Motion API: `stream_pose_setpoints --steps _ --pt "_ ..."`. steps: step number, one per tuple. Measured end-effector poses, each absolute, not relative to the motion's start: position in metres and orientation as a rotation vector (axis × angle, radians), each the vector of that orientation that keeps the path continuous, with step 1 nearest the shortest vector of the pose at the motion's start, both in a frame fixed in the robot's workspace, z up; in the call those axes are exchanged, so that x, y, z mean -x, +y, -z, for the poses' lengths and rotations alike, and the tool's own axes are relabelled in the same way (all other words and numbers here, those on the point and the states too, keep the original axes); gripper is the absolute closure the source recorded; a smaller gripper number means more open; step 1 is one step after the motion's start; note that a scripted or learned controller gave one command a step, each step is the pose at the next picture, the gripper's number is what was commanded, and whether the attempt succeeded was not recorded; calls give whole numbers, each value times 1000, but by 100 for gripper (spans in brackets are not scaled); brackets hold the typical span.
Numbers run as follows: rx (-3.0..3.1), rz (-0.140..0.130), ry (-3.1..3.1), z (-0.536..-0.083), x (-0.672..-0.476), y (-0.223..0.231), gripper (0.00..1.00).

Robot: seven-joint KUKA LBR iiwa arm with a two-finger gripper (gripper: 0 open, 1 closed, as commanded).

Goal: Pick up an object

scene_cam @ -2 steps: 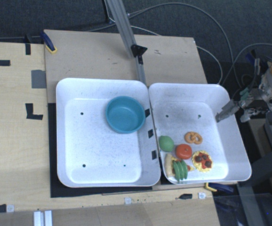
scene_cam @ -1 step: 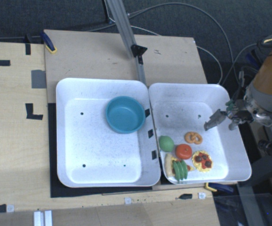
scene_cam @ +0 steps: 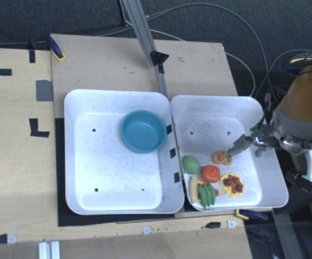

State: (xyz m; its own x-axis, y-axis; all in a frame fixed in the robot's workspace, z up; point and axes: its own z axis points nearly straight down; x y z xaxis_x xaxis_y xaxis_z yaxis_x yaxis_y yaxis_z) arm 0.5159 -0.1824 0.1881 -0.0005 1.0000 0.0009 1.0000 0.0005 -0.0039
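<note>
Pale wooden worktop (scene_cam: pixel 15 144) spreads below me, with dark tape marks on its left and a brown board under two shallow white bins set side by side. In the left white bin (scene_cam: pixel 86 190), a round blue plastic bowl (scene_cam: pixel 143 131) sits near the upper right part, close to the wall shared with its neighbour. In the right white bin (scene_cam: pixel 253 109), small toy foods cluster toward the near edge: a green round fruit (scene_cam: pixel 190 164), a red tomato-like ball (scene_cam: pixel 210 172) just beside it, a green ridged vegetable (scene_cam: pixel 207 193) touching a yellow piece (scene_cam: pixel 194 188), and a yellow disc with red topping (scene_cam: pixel 232 183).

A small brown pastry-like ring (scene_cam: pixel 221 157) lies above the red ball. From the right, the grey arm with its orange band (scene_cam: pixel 302 99) reaches in over the bin's rim. Its hand (scene_cam: pixel 236 147) slants down, its tip just beside the pastry ring; I cannot tell whether it is apart or together, and nothing is visibly held.
</note>
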Motion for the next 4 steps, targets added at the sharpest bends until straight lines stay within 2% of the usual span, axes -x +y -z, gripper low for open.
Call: stream_pose_setpoints --steps 1,2,4 --pt "2218 -4 -2220 -142 -512 -175 0" --pt "2219 -1 -2222 -154 -512 -175 100" --pt "2222 1 -2223 -222 -511 -179 100"
